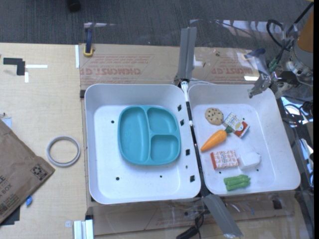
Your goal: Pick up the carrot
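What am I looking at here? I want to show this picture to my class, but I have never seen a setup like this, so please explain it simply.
This is one camera fixed above a workbench, looking down at a slant. Two shallow white bins sit side by side. The left bin holds a teal divided plate. The right bin holds toy foods: a carrot, a cookie, a small orange-and-white packet, a red-and-white wrapper, a white block and a green vegetable. A robot arm reaches in from the right, and its gripper hangs over the far corner of the right bin, apart from the carrot. It holds nothing. A roll of tape lies on the bench to the left.
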Tool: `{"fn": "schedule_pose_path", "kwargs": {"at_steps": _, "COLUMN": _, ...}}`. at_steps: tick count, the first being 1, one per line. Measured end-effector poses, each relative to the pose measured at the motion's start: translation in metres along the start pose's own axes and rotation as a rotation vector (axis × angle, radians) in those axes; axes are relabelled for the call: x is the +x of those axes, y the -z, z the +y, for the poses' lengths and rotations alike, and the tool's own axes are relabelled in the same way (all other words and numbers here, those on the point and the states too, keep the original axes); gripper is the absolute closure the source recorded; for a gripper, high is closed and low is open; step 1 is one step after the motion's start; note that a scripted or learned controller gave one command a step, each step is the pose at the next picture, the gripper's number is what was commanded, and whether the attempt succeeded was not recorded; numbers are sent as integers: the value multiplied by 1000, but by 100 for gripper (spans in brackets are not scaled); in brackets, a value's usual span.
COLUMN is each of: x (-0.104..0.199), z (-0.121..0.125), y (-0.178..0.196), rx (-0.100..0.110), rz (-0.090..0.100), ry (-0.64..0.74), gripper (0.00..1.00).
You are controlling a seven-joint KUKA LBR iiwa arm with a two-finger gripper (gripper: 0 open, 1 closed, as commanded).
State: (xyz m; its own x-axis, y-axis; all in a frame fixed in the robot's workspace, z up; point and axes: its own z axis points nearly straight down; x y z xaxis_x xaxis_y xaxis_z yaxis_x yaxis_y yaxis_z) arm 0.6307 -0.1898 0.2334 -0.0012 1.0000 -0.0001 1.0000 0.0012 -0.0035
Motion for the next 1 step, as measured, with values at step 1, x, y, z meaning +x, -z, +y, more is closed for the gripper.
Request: {"fn": "schedule_pose_path", "kwargs": {"at_steps": 1, "x": 78, "z": -56, "y": -83, "rx": 1, "rz": 0, "ry": -64, "gripper": 0}}
